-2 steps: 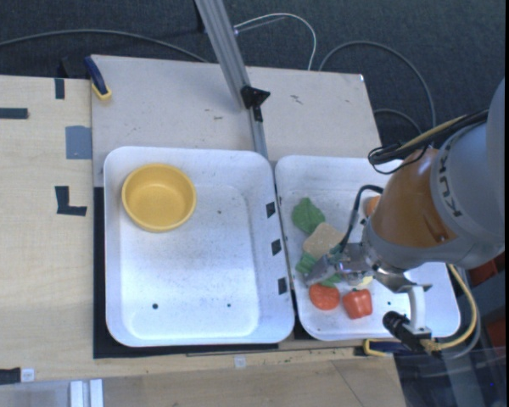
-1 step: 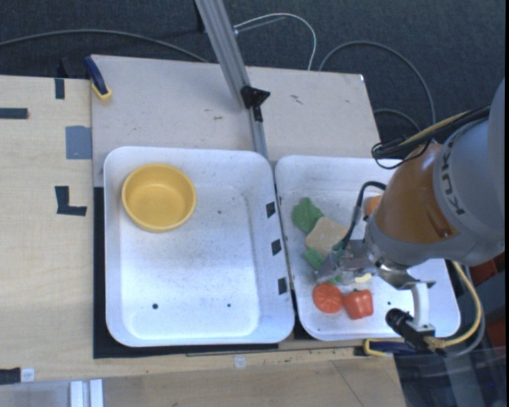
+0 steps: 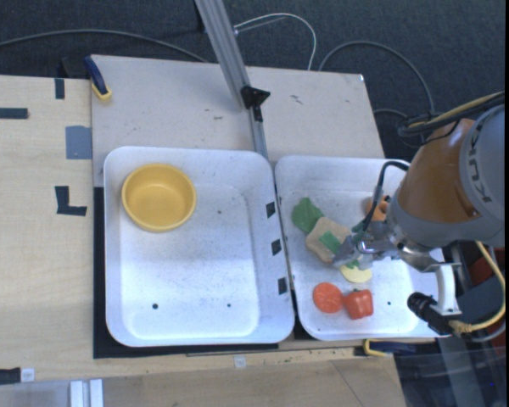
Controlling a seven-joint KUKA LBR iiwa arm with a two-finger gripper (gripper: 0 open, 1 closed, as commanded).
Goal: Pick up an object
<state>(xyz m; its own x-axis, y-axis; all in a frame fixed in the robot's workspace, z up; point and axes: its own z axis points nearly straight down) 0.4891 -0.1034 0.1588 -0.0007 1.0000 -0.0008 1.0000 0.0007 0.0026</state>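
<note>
Low in the right bin (image 3: pixel 339 172), the jaws (image 3: pixel 359 251) are seen among a tan-and-green sponge (image 3: pixel 326 237), a yellow piece (image 3: pixel 356 272) and red toys (image 3: pixel 343 300); their opening cannot be told. A yellow bowl (image 3: pixel 159 196) is held by the left bin (image 3: pixel 195 312).

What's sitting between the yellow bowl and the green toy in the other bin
Mostly bare white floor of the left bin, then the raised rims where the two bins meet, seen in the camera view. No object lies between the yellow bowl and the green toy.
</note>
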